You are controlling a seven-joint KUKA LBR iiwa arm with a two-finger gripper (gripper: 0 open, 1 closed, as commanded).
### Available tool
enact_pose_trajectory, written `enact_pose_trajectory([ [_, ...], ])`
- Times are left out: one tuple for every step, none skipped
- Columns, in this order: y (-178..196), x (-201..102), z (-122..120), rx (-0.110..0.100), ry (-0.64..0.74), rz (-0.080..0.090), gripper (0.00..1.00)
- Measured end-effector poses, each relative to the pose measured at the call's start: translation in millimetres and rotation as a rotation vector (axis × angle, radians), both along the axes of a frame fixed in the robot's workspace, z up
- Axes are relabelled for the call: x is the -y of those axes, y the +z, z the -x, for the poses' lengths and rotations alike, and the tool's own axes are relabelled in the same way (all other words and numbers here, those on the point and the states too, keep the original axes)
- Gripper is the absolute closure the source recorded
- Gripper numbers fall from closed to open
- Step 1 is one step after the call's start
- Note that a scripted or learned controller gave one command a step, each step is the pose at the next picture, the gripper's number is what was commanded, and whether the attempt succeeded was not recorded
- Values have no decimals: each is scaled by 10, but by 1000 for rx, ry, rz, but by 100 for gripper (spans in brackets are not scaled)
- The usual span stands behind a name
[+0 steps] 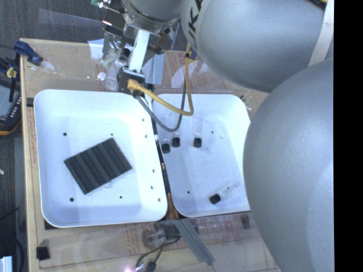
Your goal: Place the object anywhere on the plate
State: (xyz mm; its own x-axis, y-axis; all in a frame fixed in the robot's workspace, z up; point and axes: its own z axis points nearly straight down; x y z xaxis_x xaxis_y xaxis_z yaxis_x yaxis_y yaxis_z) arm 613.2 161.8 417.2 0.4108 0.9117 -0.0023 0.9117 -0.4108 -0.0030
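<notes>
The tool (112,72) hangs above the surface (62,55) just behind the left bin (48,103); I cannot tell its state. The dark ribbed plate (98,165) lies in the left bin. A small clear black-capped object (223,193) lies in the right bin (241,115).

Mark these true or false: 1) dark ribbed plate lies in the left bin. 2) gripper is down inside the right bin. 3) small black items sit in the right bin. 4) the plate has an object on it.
1) True: the plate lies in the left bin.
2) False: the gripper is above the left bin's far edge.
3) True: several black items lie in the right bin.
4) False: the plate's top is bare.
</notes>
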Motion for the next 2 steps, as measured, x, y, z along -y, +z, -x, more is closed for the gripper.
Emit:
enact_pose_trajectory([
  [-415,-579,-422,1,-294,1,100],
  [-1499,-444,-344,-4,-169,3,100],
])
